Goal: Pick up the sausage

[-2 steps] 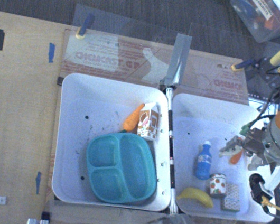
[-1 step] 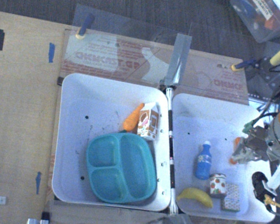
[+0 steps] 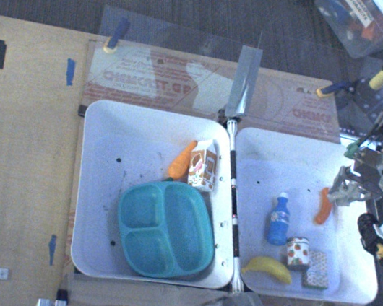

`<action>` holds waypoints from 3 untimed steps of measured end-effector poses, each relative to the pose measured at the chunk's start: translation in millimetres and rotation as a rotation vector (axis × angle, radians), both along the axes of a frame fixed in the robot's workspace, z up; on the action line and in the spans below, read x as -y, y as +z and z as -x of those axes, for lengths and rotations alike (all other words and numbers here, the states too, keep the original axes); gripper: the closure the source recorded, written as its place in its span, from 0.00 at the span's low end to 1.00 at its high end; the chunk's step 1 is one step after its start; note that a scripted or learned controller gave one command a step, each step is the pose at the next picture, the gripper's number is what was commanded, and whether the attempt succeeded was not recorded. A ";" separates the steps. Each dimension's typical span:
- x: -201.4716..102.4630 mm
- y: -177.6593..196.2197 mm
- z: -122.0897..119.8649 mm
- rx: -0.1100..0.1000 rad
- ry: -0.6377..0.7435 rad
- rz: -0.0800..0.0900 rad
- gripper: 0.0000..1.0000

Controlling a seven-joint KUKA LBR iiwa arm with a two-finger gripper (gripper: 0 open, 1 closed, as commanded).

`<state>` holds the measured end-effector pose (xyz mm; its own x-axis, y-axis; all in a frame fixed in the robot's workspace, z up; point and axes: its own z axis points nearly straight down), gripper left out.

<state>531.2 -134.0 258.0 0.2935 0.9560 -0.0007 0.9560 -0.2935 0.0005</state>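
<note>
Your hand (image 3: 341, 191) hovers at right of frame, just beside the sausage (image 3: 323, 206) — still the approach. I cannot tell whether it is apart or together; next, centre over the sausage and descend.

- In the left bin (image 3: 93, 168), a divided tray (image 3: 165, 229) lies at the front; a carrot (image 3: 181, 159) and carton (image 3: 204, 165) lie behind it.
- In the right bin (image 3: 263, 161), the sausage (image 3: 323, 206) lies right of a bottle (image 3: 280, 218); a banana (image 3: 268, 268), cup (image 3: 297, 252) and sponge (image 3: 318, 269) sit in front.
</note>
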 end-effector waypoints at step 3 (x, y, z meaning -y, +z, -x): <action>7.8 13.4 -11.0 -0.002 0.347 -0.002 1.00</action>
